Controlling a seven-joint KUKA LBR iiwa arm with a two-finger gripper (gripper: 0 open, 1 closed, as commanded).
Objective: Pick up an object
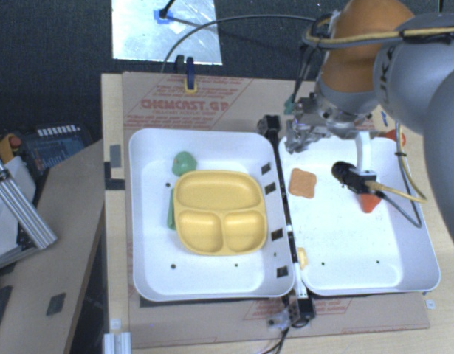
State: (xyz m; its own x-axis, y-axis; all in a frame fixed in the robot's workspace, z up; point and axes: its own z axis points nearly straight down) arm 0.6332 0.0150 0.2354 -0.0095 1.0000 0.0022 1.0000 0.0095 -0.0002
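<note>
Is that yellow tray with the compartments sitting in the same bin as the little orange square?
No, the yellow tray lies in the left bin, while the orange square lies in the right bin.

Light is bright and even from above, leaving the two white bins [345, 271] nearly washed out, with only soft, short shadows beneath the yellow tray [219, 212]. A foil sheet [164, 17] at the top throws mottled glare. The dark backdrop stays dim. The arm [426, 72], close to the camera, looks soft and slightly blurred; overall sharpness is modest.
</note>
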